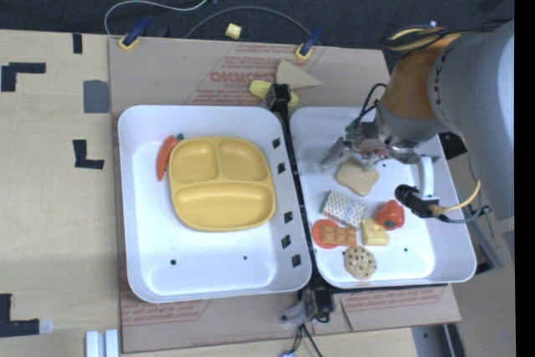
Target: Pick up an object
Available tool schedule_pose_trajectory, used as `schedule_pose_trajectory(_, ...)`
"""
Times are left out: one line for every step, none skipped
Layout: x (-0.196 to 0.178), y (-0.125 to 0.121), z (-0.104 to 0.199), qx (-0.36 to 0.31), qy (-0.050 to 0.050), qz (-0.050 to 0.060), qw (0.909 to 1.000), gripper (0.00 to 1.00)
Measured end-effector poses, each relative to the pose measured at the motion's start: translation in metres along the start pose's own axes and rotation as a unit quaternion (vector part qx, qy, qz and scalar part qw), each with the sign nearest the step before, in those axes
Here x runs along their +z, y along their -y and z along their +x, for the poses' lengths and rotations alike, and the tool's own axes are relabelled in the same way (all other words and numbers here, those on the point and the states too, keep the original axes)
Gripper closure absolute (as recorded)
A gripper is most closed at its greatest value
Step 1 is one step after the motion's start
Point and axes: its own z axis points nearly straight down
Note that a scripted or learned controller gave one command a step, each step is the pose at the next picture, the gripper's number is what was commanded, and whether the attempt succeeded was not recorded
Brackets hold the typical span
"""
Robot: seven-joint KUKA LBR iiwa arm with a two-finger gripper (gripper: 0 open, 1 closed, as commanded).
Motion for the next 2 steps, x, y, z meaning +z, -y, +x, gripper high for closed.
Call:
schedule_pose_trajectory(-0.0097, -0.0002, 0.0006, 0.000, -0.001, 0.000, 1.0000, 1.00)
schedule_pose_trajectory(-0.0092, 0.0000, 0.0006, 0.000, -0.001, 0.001, 1.0000, 0.00)
